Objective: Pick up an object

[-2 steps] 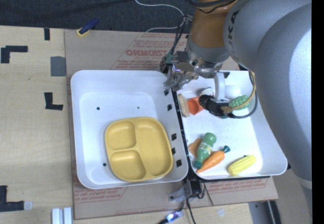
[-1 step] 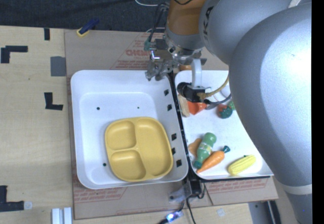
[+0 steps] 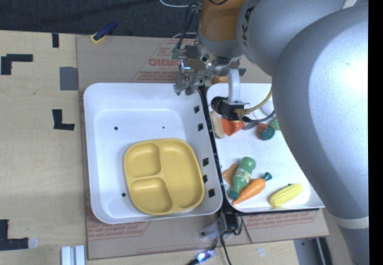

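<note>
My gripper (image 3: 190, 82) hangs over the far end of the wall between the two bins, with nothing visibly in it. In the right bin (image 3: 299, 165) lie a red and orange toy (image 3: 231, 127), a small green and red toy (image 3: 267, 131), a green bottle-shaped toy (image 3: 242, 173), a carrot (image 3: 249, 189) and a yellow corn cob (image 3: 285, 195). A yellow divided plate (image 3: 163, 175) rests in the left bin (image 3: 105, 138). The large grey arm hides the right side of the right bin.
The bins stand on a cardboard sheet (image 3: 131, 57) on the wooden bench. A small blue and yellow object (image 3: 103, 32) lies beyond the cardboard at the back left. Black tape marks (image 3: 61, 119) dot the bench to the left.
</note>
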You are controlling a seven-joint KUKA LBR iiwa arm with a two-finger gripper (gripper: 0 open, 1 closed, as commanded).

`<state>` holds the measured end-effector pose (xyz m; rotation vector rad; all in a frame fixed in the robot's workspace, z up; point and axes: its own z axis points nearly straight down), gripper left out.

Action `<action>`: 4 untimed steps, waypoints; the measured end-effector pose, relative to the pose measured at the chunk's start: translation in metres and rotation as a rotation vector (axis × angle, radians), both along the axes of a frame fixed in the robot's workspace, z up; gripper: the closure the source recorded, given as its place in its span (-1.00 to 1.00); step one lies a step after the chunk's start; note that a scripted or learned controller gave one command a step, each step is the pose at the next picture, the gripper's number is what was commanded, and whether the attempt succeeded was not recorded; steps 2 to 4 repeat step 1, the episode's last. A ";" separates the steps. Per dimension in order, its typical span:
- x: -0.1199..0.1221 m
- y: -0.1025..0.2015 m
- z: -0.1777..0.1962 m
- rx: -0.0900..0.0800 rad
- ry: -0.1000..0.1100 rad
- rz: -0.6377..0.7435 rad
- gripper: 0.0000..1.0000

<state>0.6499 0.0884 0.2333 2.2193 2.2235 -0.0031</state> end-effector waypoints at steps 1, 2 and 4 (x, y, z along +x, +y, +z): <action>0.000 0.004 -0.020 -0.001 0.002 -0.001 1.00; 0.000 0.004 -0.020 -0.001 0.002 -0.001 1.00; 0.000 0.004 -0.020 -0.001 0.002 -0.001 1.00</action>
